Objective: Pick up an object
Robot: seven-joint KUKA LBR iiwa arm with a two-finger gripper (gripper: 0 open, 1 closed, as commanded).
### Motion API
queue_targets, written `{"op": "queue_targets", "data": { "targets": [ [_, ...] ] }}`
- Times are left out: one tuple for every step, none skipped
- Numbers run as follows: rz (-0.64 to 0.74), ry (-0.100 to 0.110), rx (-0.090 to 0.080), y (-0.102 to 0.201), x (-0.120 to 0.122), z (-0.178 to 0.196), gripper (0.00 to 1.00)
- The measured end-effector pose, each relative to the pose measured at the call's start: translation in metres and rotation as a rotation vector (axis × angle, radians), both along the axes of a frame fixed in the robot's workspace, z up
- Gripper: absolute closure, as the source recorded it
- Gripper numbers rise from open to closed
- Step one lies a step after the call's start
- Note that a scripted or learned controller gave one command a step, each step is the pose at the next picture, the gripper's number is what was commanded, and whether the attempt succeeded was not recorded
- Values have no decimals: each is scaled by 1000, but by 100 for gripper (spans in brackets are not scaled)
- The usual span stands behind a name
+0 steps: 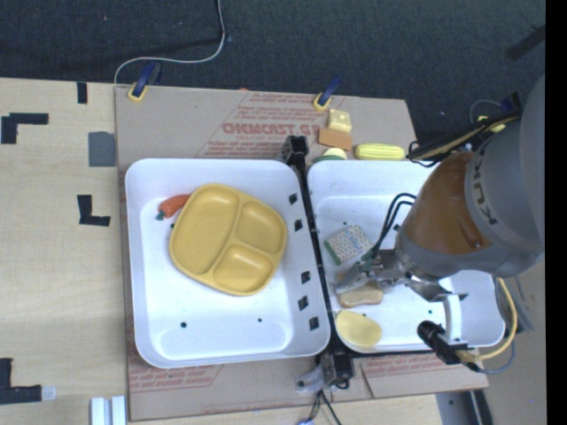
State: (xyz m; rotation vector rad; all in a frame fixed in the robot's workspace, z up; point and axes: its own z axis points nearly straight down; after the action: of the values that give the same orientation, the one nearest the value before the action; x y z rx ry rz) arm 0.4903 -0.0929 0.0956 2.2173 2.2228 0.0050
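Note:
In the right bin (pixel 469 326) my gripper (pixel 356 276) is low over the floor near the left wall, with the grey and orange arm (pixel 461 215) covering much of the bin. Just below the gripper, touching or nearly touching it, lies a tan bread-like piece (pixel 361 297). A green and grey mesh scrubber (pixel 345 241) sits just above the gripper. At the bin's front edge rests a pale yellow round object (pixel 358 328). I cannot make out anything held in the gripper.
The left bin (pixel 151 326) holds a yellow divided plate (pixel 229 239) with an orange carrot-like piece (pixel 173 205) poking out at its upper left. Behind the right bin lie a tan block (pixel 336 134), a yellow corn cob (pixel 379 152) and a pale round item (pixel 332 154).

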Motion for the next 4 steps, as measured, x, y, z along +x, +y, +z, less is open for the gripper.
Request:
{"op": "queue_targets", "data": {
  "targets": [
    [8,-7,22,69,39,55,100],
    [-3,-6,-4,23,46,151,100],
    [-1,8,-2,28,78,85,100],
    [-1,6,-2,28,77,88,0]
  ]
}}
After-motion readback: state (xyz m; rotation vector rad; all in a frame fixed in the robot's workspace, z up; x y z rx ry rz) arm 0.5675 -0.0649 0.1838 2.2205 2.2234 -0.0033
